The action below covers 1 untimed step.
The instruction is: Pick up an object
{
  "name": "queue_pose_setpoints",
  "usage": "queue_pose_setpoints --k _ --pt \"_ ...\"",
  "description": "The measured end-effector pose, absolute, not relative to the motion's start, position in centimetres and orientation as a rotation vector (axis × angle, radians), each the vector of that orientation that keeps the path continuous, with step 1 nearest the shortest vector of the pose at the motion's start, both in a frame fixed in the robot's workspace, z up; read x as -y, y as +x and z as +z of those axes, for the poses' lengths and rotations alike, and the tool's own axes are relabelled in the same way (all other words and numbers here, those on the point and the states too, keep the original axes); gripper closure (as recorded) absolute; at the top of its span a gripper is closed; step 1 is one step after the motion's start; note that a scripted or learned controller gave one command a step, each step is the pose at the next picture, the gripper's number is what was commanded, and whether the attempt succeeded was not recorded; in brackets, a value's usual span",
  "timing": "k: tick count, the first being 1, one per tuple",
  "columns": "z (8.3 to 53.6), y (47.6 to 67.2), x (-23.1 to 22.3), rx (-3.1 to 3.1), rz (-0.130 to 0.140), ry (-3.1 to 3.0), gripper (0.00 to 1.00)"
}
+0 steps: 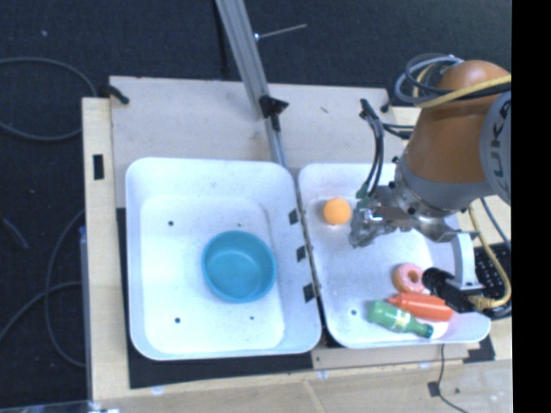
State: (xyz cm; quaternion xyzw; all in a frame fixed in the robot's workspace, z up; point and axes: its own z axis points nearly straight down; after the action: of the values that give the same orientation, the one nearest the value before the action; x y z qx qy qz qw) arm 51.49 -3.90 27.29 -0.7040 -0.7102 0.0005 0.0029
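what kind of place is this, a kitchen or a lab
Most likely a robotics lab, not a kitchen. A robot arm with its tool reaches over two white bins on a plain bench, cables trail on the dark floor, and the items are toys: a blue bowl and an orange ball.

Even overhead light washes out the white bins (215,179); the dark floor around them loses detail. Soft focus throughout, faint shadows, slightly grainy.
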Motion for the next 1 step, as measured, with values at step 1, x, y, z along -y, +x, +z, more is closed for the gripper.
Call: queue_pose_setpoints --k 1 --pt "25.09 51.34 -1.47 2.228 0.004 -2.208 1.0"
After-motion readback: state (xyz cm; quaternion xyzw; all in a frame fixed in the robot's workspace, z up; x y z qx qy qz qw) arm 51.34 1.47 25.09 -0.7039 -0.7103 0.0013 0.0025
